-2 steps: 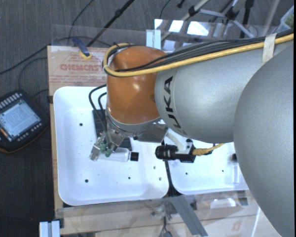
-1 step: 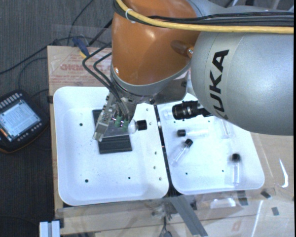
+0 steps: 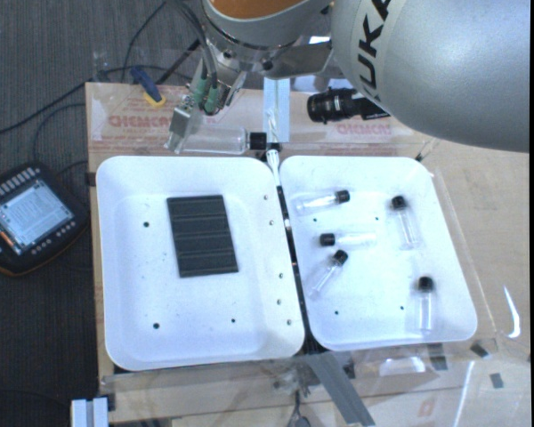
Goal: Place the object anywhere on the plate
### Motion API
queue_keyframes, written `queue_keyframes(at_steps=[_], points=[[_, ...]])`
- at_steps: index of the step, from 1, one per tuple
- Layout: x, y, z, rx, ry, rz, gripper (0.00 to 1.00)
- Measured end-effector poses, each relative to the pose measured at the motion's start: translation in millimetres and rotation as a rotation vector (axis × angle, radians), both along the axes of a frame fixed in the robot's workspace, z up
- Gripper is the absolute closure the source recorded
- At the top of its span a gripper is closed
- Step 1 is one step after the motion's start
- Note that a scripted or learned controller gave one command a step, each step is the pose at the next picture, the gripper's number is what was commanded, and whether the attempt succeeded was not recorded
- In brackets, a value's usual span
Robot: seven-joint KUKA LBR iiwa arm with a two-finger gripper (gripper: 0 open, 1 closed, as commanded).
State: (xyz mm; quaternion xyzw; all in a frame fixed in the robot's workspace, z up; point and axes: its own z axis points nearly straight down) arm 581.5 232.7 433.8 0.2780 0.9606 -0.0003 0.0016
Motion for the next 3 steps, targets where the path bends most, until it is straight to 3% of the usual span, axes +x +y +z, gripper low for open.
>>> queue_keyframes(at_steps=[1, 2, 3], points=[[-62.2, -0.9, -56.0, -0.002, 0.003, 0.118, 1.0], [58.9, -2.0, -45.6, -0.003, 0.0, 0.185, 1.0], [79.8, -0.2, 0.4, 0.001, -0.001, -0.271, 1.0]])
